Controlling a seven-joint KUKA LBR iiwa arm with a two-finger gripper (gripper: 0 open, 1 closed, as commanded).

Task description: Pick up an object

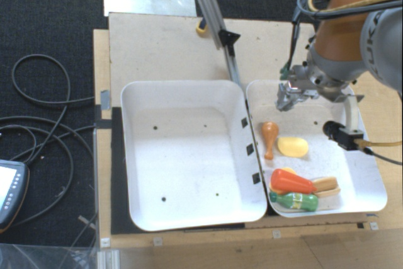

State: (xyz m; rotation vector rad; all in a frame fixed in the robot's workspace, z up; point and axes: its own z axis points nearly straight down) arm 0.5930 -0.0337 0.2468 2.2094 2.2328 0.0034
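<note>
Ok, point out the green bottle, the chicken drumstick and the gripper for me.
green bottle [296, 201]: camera view, middle of its body, front of the right bin.
chicken drumstick [270, 130]: camera view, on the rounded meaty end.
gripper [288, 99]: camera view, at its metal fingertips above the right bin.

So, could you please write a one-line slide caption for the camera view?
KUKA arm's gripper hovers over the right bin holding toy foods: drumstick, lemon, carrot, bottle.
</note>
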